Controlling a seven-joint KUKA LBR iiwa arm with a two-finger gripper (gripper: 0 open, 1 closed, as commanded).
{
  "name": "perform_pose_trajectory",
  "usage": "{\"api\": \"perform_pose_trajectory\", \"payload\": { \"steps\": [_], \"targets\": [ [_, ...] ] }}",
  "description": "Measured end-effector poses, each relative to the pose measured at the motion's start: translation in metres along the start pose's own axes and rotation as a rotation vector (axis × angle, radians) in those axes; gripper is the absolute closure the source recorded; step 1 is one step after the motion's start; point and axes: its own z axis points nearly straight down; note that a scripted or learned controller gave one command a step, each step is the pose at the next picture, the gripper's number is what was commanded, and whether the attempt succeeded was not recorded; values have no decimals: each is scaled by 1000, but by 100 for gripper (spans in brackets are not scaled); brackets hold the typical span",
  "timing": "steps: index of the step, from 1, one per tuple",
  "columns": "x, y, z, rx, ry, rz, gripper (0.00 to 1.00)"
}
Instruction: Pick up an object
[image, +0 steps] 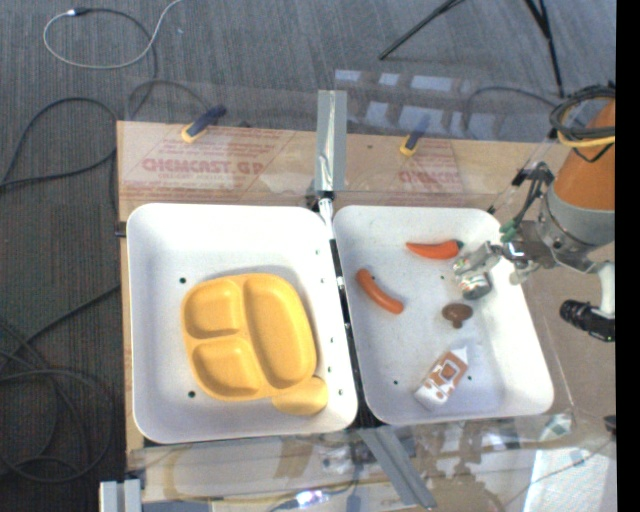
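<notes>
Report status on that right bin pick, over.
Gripper low over right bin, nothing seen held. Nearest: brown lump; carrot just beyond. Sausage and packet lie apart.

Both bins are white: the left bin (150, 300) and the right bin (520, 380). A yellow tray (250, 335) sits in the left one. At the upper right of the frame, a carrot (433, 249) is orange with a green tip. The sausage (380, 291) is orange-red. A small lump (457, 314) is brown. The packet (443, 378) is white with brown marks. The arm's band (585, 170) is orange.
</notes>
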Motion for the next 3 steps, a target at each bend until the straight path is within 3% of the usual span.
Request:
{"api": "perform_pose_trajectory", "payload": {
  "steps": [1,2,3],
  "targets": [
    [37,16,76,-22,-6,-69,0],
    [107,33,100,-13,-4,-28,0],
    [56,-77,99,-5,-4,59,0]
  ]
}}
